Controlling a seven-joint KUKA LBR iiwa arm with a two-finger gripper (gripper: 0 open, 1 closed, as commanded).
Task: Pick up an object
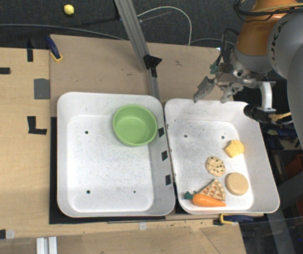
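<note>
Toy food, five pieces (216, 180), lay in the right bin (194, 136); one green bowl (135, 125) left; gripper (213, 95) spread, empty.

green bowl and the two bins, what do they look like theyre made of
Green bowl: probably plastic; one even matte green, no shine. Left bin and right bin: likely moulded plastic; white, rounded corners, floors speckled with dark scuffs.
</note>
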